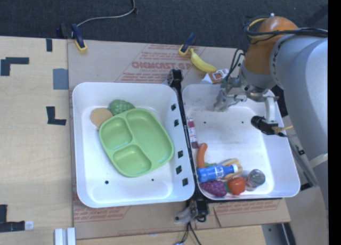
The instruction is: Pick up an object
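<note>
My gripper (225,100) hangs over the back part of the right bin (234,127), above bare white floor, and I see no object at it. Toys are heaped in that bin's front corner: an orange carrot (201,154), a blue bottle (216,172), purple grapes (213,188), a red tomato (236,186), a grey can (256,177) and a pale yellow piece (230,162). All of them lie well in front of the gripper. A small red-and-white tube (191,130) rests against the bin's left wall.
The left bin (85,148) holds a green divided plate (137,141), a green leafy toy (121,106) and a tan disc (100,116). A yellow banana (201,63) lies on the cardboard behind the bins. Black clips sit along the divider between the bins (180,132).
</note>
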Tool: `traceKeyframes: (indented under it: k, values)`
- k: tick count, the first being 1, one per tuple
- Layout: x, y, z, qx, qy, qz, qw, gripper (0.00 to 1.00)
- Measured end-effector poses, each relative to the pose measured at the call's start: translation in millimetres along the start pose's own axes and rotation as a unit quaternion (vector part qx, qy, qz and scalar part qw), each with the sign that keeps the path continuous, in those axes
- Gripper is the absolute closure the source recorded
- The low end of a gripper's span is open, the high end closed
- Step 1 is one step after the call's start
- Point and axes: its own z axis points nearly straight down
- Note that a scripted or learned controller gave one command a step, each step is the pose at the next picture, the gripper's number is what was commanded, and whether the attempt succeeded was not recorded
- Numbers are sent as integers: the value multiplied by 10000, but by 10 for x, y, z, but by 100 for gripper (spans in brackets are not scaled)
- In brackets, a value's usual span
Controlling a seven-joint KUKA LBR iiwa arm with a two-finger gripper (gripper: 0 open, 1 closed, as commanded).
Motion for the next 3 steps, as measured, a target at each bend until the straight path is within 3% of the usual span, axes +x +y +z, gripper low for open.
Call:
traceKeyframes:
  k: [1,2,3]
  values:
    - [792,-674,-889,22,20,-14,10000,100]
    - [786,-679,-882,29,19,-8,10000,0]
    - [1111,-278,-880,28,18,-10,10000,0]
